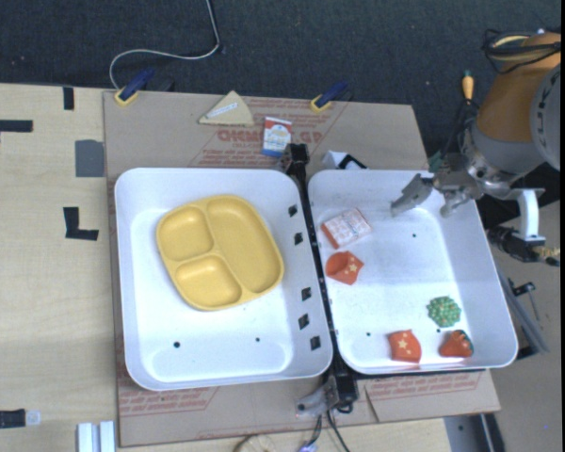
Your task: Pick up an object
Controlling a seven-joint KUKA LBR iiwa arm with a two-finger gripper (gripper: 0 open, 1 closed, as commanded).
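- The pincer (431, 196) hovers over the upper right part of the right bin (480, 252). Its two grey fingers are spread apart, one angled out to the left, with nothing between them.
- Several small objects lie in that bin, any of which would serve. Nearest the pincer is a flat pink-and-white packet (346, 226), down and to its left, close to the bin's left wall.
- Just below the packet sits a red-orange lump (344, 267), apart from it and standing clear of the walls.
- A green knobbly piece (443, 310) lies lower right. Two more red pieces (404, 346) (455, 344) sit near the bottom rim.
- They look like toy foods, so probably light and stiff, with little risk of crushing. Smooth plastic could slip from a shallow pinch.
- The packet lies flat and thin. Judged from here it offers little height, so the fingers may scrape the bin floor or slide over it.
- The red-orange lump seems the better pick: chunky, open space on all sides, best taken across its middle.
- The pieces by the bottom rim look awkward, since a finger could strike the wall.
- The left bin (141, 252) carries a yellow divided plate (218, 250), wide and shallow, a poor fit for this pincer.
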